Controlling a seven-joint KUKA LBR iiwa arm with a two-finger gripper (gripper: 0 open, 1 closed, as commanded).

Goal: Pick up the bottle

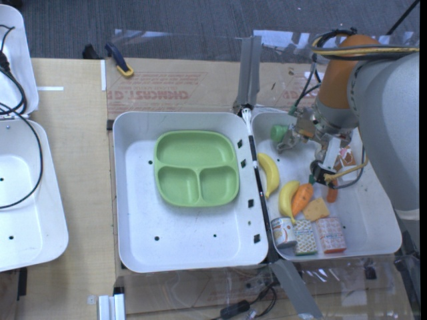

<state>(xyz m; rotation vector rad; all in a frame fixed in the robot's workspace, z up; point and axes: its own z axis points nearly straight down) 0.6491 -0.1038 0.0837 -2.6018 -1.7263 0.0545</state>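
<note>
the grey arm (390,125) is reaching in from the right, its orange band (343,79) sitting high over the back of the right bin (373,239). the wrist is bending down toward that bin's rear left part, and the claw (293,137) is hanging low there among cables. the green bottle (279,133) is lying in the back left corner of the right bin, touching or just beside the claw's tip; it is impossible to tell whether the claw is spread or pressed together, since its metal parts are blurring with the wrist hardware.

in front of it, two bananas (270,172), an orange carrot (301,197), a tan wedge (317,209), a small can (283,232) and two flat packets (319,236) are crowding the bin's left half. the arm's bulk is covering much of the bin's right side.

the left bin (133,245) is holding a green divided plate (197,168). the table (73,85) is showing brown beyond both bins.
</note>
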